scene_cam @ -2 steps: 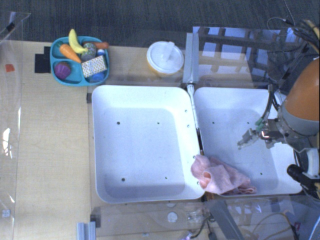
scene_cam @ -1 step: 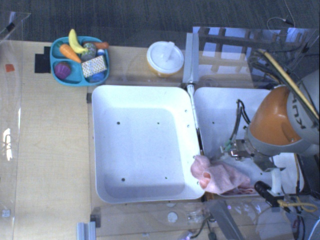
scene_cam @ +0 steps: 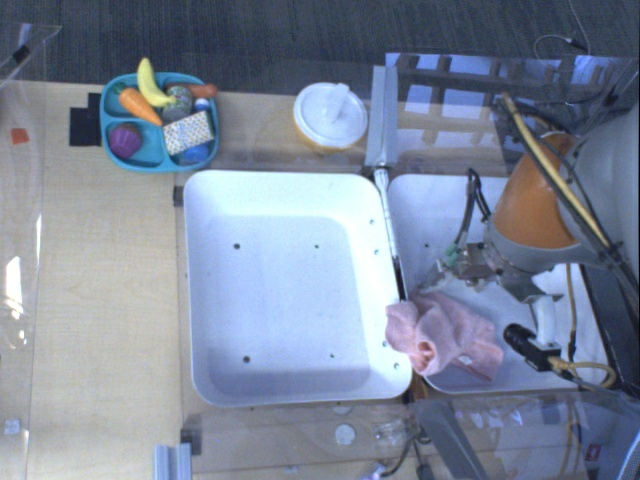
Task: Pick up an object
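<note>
A crumpled pink cloth (scene_cam: 445, 333) lies in the front left corner of the right bin (scene_cam: 430, 203), with one fold draped over the rim between the two bins. My gripper (scene_cam: 458, 265) hangs just above the cloth's far edge, at the end of the grey arm with the orange band (scene_cam: 535, 203) that reaches in from the right. Wrist parts and cables crowd the gripper tip.
The left bin (scene_cam: 285, 283) sits beside the right one. On the bench behind it stand a blue divided tray (scene_cam: 160, 120) of toy food and a white lidded tub (scene_cam: 331, 115). A metal frame (scene_cam: 480, 78) rises behind the right bin.
</note>
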Action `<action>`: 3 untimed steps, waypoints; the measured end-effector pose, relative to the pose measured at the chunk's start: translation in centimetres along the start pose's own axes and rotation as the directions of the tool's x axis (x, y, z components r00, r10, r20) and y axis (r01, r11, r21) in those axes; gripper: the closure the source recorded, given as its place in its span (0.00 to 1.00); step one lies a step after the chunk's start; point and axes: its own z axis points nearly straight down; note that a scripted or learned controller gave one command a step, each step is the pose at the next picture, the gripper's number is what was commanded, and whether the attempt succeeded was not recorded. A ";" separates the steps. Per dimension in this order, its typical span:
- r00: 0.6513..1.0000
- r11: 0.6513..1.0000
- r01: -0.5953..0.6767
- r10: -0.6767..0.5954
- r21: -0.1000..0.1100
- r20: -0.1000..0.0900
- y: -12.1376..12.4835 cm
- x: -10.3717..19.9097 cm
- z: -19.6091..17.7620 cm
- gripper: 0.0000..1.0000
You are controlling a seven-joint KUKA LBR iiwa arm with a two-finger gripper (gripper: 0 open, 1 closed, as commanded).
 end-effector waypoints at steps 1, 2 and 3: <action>0.996 0.996 0.085 -0.085 -0.005 0.002 -5.6 -1.5 -0.1 0.00; 1.000 1.000 -0.030 0.030 -0.004 0.002 -0.7 -0.1 0.0 0.00; 0.996 0.996 0.086 -0.086 0.001 0.001 8.6 -0.6 0.3 0.00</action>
